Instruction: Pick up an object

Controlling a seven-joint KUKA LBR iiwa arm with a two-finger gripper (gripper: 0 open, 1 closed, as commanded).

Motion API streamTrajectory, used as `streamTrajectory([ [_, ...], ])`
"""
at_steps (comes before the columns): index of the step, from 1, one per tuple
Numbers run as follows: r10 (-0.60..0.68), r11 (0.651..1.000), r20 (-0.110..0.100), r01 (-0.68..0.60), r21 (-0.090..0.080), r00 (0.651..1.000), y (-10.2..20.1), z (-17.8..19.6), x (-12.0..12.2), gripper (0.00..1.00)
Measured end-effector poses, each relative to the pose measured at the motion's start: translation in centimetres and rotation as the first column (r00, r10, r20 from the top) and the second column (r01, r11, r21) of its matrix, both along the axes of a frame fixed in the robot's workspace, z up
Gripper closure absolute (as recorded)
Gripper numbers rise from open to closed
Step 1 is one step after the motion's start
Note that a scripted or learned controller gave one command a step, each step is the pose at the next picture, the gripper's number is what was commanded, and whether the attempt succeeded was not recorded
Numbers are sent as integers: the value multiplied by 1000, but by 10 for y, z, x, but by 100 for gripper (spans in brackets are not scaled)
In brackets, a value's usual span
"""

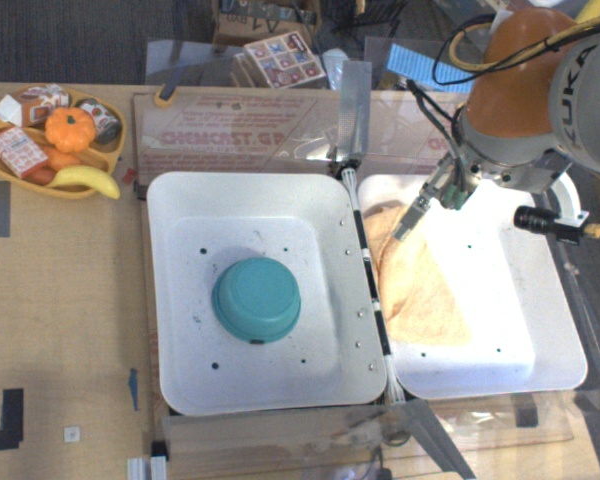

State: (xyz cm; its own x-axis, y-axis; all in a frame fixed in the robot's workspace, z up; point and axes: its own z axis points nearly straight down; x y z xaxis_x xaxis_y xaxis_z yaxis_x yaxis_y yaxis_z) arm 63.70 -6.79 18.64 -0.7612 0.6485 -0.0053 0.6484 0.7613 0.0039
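While arm is reaching in over right bin (540,358), tool (408,220) is hanging at bin's upper-left corner, slim tip slanting down-left. Tool state: cannot tell. Nearest candidate, tan cloth (420,283), is lying crumpled just below tool, along bin's left wall, long axis running top to bottom; tip looks at or just above cloth's upper edge. Teal bowl (257,299), upside down in left bin (180,368), is sitting well apart, down-left of tool, beyond divider. Judgement: cloth is closer pick.

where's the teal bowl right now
The teal bowl sits upside down near the middle of the left bin, across the divider from the tan cloth in the right bin.
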Motion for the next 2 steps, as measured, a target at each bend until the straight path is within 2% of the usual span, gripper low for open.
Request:
streamTrajectory([
  [1,-88,996,-3,88,1,996,-24,-53,-12,0],
  [2,-333,943,5,333,3,943,-39,-94,19,0],
])
